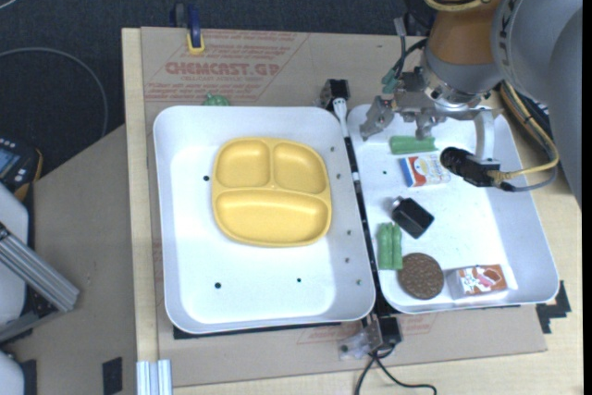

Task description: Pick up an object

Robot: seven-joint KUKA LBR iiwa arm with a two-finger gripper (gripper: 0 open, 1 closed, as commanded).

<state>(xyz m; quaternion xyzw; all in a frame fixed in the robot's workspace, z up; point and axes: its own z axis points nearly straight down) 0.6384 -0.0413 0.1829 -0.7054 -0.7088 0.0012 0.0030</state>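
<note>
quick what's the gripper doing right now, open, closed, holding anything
Gripper: hangs over the far end of the right bin, just above the green bar; whether it is open or closed cannot be told, and nothing is seen held.

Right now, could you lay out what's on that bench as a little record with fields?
left bin: holds a yellow divided plate
right bin: small items
items in right bin: green bar, red-and-white packet, black block, green stick, brown round disc, second packet
arm: gripper above the right bin's far end, near the green bar
held: nothing seen between its fingers
</note>
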